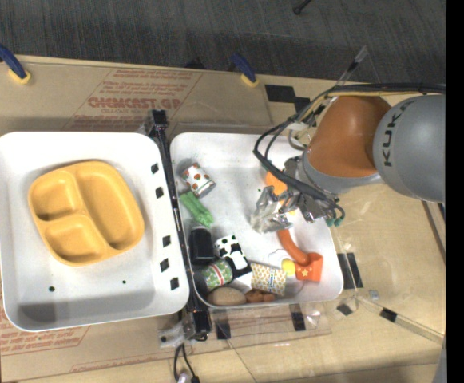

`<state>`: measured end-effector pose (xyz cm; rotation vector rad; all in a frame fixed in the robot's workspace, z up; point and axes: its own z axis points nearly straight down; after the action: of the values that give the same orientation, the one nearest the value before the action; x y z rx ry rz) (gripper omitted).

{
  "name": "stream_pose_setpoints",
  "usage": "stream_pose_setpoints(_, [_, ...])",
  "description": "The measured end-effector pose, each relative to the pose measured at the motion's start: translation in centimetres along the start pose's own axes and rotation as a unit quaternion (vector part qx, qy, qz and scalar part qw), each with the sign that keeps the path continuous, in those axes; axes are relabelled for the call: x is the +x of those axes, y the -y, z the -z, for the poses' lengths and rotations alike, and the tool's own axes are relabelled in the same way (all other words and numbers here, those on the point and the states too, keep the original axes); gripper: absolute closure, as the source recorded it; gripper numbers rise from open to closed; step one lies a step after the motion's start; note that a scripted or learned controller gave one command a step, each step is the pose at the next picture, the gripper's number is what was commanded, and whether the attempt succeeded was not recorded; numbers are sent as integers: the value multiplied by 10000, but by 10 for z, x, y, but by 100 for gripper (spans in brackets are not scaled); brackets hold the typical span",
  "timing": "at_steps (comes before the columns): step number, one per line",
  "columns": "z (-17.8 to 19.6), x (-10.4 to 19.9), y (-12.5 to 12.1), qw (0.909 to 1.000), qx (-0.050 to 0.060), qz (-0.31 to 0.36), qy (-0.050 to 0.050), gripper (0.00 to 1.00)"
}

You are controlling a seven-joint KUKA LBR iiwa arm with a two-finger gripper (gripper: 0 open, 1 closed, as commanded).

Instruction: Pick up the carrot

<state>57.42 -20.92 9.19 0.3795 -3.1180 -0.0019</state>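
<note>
Over on the right side of the bench, the gripper (270,214) hangs low inside the right bin (216,146), with the big grey and orange arm (375,146) bending in above it. I cannot tell how the hand is set, because it is a shiny tangle from up here. Just below it lies the carrot (293,246), on the white floor near the bin's right wall. It does not look lifted yet, so the picking up is not done. The hand looks very near the carrot's top end, so I think the grab is the next job, then the lift. The carrot is orange, short and a bit curved, like a fat finger. Its low end touches an orange bottle (308,269). A yellow tray (86,211) sits in the left bin (16,238).
</note>
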Motion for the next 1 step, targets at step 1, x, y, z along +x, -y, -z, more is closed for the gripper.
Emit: stream_pose_setpoints(1, [36,-24,-48,9988,9,-486,33,100])
